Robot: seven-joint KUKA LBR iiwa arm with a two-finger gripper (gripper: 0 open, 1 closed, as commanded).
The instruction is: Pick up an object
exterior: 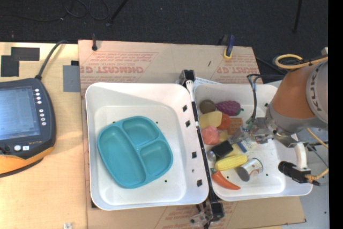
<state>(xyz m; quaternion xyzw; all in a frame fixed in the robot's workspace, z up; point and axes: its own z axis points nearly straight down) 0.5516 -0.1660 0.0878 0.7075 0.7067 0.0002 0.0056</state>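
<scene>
Rightward, the white right bin (278,182) is crowded along its left side, with open floor near its right rim. Its heap holds a corn cob (231,161), a red pepper (225,181), a metal can (250,168) and a purple eggplant (229,107). Whether the gripper (254,131) above the heap is spread or pressed together, I cannot tell. The left bin (107,99) holds a smooth teal divided plate (134,151)

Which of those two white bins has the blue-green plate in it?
The left bin: the divided teal plate lies there alone, while the right bin holds the toy food pile.
</scene>
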